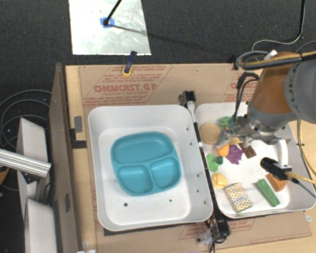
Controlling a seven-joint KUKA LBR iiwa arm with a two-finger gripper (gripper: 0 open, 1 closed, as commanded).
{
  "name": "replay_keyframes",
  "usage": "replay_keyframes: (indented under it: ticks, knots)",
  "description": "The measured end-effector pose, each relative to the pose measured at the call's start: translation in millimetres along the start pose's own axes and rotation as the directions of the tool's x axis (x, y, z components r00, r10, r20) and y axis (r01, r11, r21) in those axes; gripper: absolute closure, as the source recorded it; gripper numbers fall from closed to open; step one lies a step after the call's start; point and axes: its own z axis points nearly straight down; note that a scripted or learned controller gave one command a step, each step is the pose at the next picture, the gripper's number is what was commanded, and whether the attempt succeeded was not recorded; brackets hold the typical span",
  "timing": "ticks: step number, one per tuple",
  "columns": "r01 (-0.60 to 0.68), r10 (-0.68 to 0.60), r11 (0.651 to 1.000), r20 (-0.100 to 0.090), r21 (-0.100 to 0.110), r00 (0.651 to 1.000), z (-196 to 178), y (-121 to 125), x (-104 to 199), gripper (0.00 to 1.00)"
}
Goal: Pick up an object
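My gripper (242, 137) hangs low over the back half of the right bin (302, 203), with the grey arm and its orange band (272, 88) behind it. Right beneath and beside it lie a purple grape bunch (234, 154), a small brown piece (249, 152) and a yellow piece (223, 150). A tan round item (210, 132) and a green item (224, 122) sit to the gripper's left. I see nothing lifted clear of the bin floor.
The right bin also holds a green pepper-like toy (212, 162), a yellow chunk (219, 180), a patterned box (238, 197), a green stick (267, 192) and an orange piece (279, 184). A teal divided plate (145, 162) lies in the left bin (104, 205).
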Motion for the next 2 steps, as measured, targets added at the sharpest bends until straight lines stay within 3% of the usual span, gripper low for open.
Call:
replay_keyframes:
  ticks: [1, 2]
  knots:
    - [-0.005, 0.005, 1.000, 0.002, -0.016, 1.000, 38, -8, 3, 0.00]
    - [-0.004, 0.004, 1.000, 0.004, -0.023, 1.000, 24, -5, 2, 1.00]
